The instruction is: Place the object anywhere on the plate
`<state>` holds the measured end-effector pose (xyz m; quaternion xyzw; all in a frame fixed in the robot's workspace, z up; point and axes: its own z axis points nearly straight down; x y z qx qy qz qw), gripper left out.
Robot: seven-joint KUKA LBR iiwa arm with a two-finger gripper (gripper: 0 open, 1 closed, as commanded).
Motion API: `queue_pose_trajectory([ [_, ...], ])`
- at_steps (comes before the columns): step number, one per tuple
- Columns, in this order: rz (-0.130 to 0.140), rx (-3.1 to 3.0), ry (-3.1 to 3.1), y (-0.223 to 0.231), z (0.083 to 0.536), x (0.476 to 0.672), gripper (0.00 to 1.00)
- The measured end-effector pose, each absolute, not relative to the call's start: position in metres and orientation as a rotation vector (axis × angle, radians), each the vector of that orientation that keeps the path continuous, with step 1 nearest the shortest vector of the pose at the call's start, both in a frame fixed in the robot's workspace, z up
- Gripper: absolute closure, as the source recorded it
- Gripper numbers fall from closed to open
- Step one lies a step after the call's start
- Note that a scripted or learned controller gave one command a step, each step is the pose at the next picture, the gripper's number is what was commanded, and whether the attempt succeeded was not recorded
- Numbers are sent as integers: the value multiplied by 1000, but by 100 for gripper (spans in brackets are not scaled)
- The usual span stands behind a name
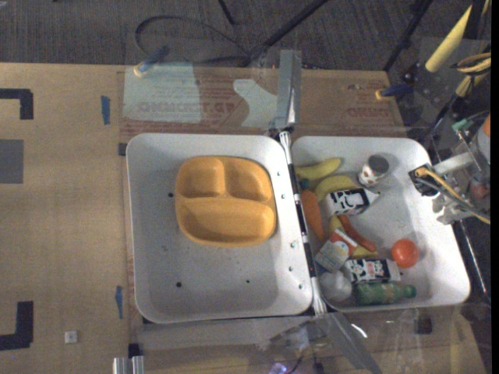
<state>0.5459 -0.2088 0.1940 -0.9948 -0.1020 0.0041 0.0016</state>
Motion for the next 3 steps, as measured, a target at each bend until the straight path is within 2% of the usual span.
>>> queue_pose_trajectory([
  [1, 9, -3111, -427, -222, 139, 597, 100],
  [2, 9, -3111, -428, -222, 139, 597, 0],
  [3, 6, -3124, -319, -223, 303, 584, 0],
])
